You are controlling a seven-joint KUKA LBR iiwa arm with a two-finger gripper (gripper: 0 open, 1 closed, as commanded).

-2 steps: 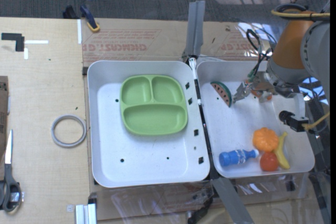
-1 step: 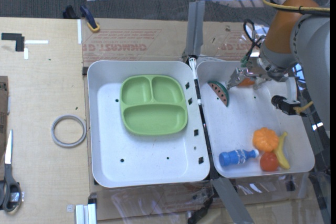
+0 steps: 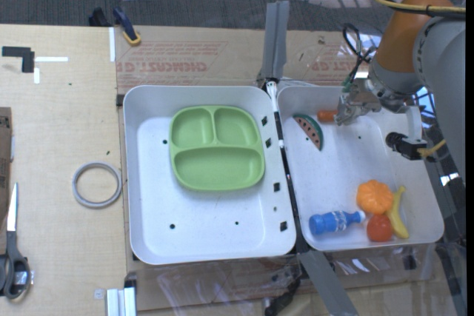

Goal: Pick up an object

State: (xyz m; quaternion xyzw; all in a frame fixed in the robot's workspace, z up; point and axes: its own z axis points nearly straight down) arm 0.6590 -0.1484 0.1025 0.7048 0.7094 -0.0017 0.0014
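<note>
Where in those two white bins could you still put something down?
Left bin: bare floor in front of the green plate. Right bin: open middle, between the melon slice and the orange. Its front corner is crowded with bottle, tomato, banana.

A small orange object (image 3: pixel 326 115), possibly a carrot, lies beside the claw (image 3: pixel 343 117).

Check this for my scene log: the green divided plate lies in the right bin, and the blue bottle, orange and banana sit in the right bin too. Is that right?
Not quite. The green divided plate lies in the left bin, as the camera view shows. The rest holds: the blue bottle, orange and banana sit in the right bin.
</note>
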